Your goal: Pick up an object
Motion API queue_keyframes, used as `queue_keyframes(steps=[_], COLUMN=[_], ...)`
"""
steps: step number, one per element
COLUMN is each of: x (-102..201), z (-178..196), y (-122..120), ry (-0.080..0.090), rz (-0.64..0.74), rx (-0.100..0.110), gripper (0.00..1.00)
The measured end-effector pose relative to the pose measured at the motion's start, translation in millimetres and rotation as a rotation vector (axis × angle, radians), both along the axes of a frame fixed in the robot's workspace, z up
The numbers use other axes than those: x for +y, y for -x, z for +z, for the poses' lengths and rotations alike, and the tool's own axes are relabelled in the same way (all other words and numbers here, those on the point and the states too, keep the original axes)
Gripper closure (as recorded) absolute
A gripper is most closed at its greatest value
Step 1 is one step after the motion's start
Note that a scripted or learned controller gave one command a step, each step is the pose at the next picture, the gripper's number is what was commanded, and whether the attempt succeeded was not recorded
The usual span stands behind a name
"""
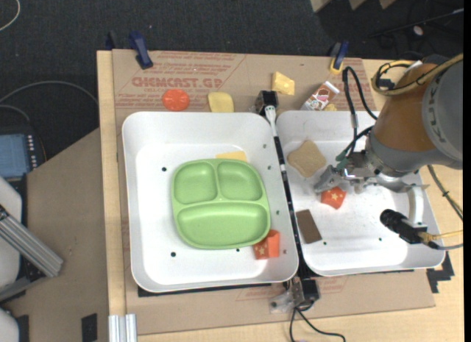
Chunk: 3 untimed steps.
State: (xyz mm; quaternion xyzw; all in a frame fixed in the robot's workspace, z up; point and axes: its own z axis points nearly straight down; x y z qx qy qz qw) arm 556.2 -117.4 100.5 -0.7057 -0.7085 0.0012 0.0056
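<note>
My gripper [329, 181] hangs low over the middle of the right bin [368, 254], on the grey arm that reaches in from the right. Just below it, touching or nearly touching, lies a small red block with a yellow mark [334, 198]. A tan square piece [306, 158] lies to the upper left of the gripper. A brown flat rectangle [307, 226] rests near the bin's left wall, below the gripper. I see nothing lifted off the bin floor.
The left bin [147, 186] holds a green divided plate [219, 204], an orange block [268, 246] at its lower right and a yellow piece [231, 157] behind it. On the cardboard beyond the bins lie an orange round thing [175, 99], yellow pieces [220, 102] and a small packet [320, 98].
</note>
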Motion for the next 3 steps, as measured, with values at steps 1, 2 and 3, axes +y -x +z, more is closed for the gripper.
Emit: queue_keyframes(steps=[1,2,3], x=[20.8,19.0,82.9], z=[-17.2,-5.5,90.7], y=[16.3,14.9,-32.0], ry=[0.003,0.006,0.005], rz=[-0.003,-0.005,0.005], rx=[-0.004,-0.010,-0.024], gripper=[0.00,1.00,1.00])
